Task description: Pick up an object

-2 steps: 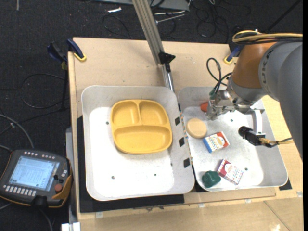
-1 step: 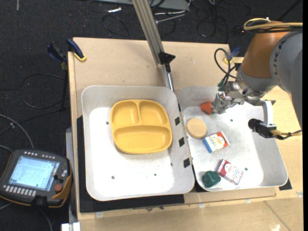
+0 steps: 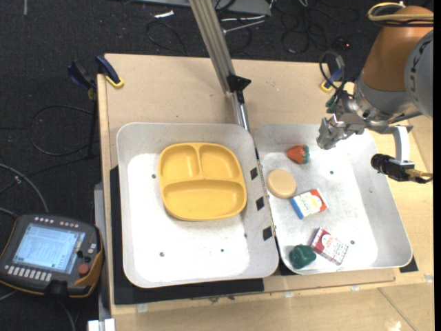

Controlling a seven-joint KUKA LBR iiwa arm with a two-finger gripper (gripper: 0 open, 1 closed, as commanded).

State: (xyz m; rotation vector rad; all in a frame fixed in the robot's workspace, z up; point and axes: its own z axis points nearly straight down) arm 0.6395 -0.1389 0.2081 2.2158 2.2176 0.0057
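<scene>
A: Where is the gripper (image 3: 329, 134) seen?

B: It is seen over the upper part of the right bin (image 3: 386, 216), at the end of the grey arm (image 3: 403, 61) with its orange band, reaching in from the right. It is hung just right of the red strawberry-like toy (image 3: 298, 154), apart from it.

A: And the jaws — how are they set?

B: That cannot be told; the tip is viewed as one dark, blurred lump. Nothing is seen held in it.

A: What is laid in the right bin?

B: Five things are found there. The red toy is placed near the top; a round tan disc (image 3: 281, 183) is set below it, close to the bin's left wall. A small blue and orange box (image 3: 309, 203) is laid just beside the disc, lower right. Near the bottom edge a dark green lump (image 3: 302, 256) and a red and white carton (image 3: 329, 246) are lying side by side.

A: And the left bin (image 3: 138, 254)?

B: A yellow divided plate (image 3: 202, 181) — three compartments — is held in its upper middle. A teach pendant (image 3: 48, 254) is rested on the dark floor at lower left.
</scene>
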